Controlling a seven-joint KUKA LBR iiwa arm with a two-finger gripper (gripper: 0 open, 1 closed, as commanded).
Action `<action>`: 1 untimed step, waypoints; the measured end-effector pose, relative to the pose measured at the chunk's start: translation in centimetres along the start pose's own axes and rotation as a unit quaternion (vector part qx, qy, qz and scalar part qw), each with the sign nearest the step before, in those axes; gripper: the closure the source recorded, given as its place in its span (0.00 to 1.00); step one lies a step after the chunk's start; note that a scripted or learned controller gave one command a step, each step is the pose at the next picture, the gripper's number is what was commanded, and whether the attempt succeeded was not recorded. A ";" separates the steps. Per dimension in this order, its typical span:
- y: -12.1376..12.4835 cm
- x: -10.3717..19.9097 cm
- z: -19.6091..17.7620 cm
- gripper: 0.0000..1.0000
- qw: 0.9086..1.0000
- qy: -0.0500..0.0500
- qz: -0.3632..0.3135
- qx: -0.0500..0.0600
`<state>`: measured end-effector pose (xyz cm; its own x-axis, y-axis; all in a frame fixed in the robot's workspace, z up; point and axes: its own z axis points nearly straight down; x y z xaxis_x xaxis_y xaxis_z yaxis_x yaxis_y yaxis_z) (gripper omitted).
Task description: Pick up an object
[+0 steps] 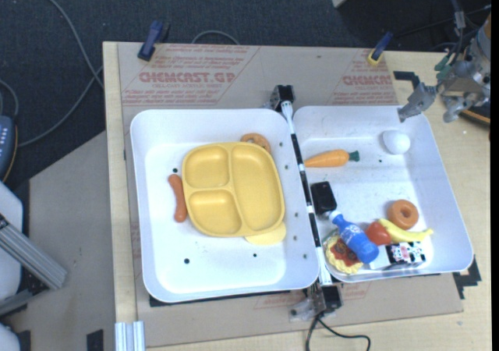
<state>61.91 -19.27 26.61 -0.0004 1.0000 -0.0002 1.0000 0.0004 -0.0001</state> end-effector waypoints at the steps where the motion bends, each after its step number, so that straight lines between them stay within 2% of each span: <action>1: 4.7 6.0 10.4 0.00 1.000 0.001 0.000 0.001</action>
<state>66.62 -13.29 16.22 -0.0012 1.0000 0.0013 1.0000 0.0012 -0.0022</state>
